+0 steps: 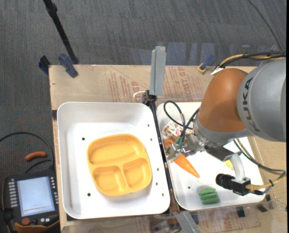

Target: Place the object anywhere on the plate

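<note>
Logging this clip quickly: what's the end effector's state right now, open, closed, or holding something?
End effector: cannot be told; it is down in the right bin, right by the carrot.

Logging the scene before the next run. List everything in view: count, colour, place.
left bin: 1, white, left side of the bench
right bin: 1, white, right side of the bench
plate: 1, yellow, three compartments, in the left bin
carrot: 1, orange, in the right bin, beside the end effector
green item: 1, green, front of the right bin
small item: 1, white and orange, by the right bin's left wall, kind unclear
clamps: 2, blue, on the bench's back edge
pendant: 1, dark with a pale screen, on the floor left of the bench
arm: 1, grey and orange, over the right bin
end effector: 1, low in the right bin
</note>
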Tool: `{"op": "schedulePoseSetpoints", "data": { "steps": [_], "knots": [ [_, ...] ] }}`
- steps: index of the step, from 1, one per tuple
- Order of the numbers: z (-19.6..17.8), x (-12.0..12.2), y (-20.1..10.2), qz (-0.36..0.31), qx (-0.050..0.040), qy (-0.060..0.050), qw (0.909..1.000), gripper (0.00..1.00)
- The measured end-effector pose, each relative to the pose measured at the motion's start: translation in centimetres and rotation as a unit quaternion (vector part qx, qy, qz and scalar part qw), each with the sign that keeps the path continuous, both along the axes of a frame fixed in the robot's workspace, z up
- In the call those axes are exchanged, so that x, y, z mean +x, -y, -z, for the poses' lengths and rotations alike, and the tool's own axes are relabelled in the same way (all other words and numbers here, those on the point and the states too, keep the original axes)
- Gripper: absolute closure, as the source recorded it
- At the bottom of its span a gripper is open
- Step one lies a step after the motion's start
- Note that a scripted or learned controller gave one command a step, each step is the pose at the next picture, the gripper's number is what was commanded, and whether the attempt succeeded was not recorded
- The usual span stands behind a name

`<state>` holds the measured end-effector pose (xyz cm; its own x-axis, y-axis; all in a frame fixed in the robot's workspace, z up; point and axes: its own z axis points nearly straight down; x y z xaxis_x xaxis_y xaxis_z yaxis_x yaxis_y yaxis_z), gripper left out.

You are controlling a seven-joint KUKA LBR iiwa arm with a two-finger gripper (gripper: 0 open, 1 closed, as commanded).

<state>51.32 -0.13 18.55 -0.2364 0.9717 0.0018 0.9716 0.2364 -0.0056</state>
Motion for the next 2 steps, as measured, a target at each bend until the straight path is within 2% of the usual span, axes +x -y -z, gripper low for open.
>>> {"op": "schedulePoseSetpoints", "data": {
  "steps": [1, 2],
  "knots": [
    [0.04, 2.61, -7.98, -0.019, -0.0004, 0.0, 0.9998, 1.0],
    [0.03, 2.61, -7.98, -0.019, -0.0004, 0.0, 0.9998, 0.0]
  ]
}}
